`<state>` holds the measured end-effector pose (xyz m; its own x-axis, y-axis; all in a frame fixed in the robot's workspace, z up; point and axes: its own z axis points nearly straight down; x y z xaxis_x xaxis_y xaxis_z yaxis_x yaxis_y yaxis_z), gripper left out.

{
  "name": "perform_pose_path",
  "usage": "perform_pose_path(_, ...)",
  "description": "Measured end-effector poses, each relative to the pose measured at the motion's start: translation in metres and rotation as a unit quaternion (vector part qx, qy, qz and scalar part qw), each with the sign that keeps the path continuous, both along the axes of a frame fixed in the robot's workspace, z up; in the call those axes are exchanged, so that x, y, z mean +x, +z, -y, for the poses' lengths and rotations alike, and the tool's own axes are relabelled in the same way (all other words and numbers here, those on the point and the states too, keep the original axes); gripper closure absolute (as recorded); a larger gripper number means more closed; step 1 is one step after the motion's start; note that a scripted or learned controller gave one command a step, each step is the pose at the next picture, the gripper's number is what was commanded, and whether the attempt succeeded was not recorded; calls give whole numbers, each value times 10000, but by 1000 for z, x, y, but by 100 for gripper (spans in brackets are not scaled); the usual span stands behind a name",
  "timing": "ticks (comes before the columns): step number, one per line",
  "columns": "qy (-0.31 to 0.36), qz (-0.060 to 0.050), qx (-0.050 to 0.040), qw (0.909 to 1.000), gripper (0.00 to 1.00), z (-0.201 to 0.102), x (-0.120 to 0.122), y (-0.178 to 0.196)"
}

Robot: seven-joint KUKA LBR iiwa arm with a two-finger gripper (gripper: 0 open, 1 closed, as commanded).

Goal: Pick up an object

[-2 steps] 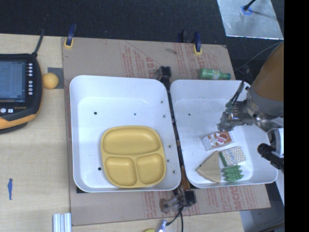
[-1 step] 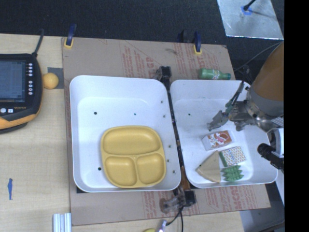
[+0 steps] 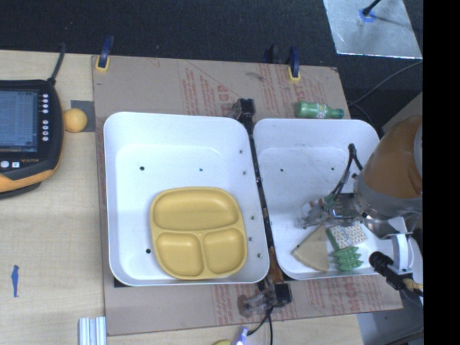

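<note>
The tan wedge-shaped piece (image 3: 313, 252) lies in the right white bin (image 3: 302, 149), its point toward the yellow three-compartment plastic tray (image 3: 199, 231) in the left white bin (image 3: 172, 139); a green toothed piece (image 3: 346, 258) lies beside the wedge.

We see a yellow divided tray (image 3: 198, 232) in the left bin (image 3: 122, 142), and a green bottle (image 3: 318, 110) on the tabletop (image 3: 43, 228) behind the right bin (image 3: 302, 146).

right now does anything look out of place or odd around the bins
One thing: a small green bottle lies on its side on the cardboard behind the right bin, outside both bins. The yellow divided tray sits flat in the left bin, and the tan wedge and green item lie in the right bin beside the arm.
</note>
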<state>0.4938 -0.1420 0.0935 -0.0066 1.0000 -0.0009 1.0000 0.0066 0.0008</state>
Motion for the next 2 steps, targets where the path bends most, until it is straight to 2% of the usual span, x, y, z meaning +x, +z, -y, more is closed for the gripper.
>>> perform_pose_path(2,-5,-18,7,10000,0,-48,70,-2)
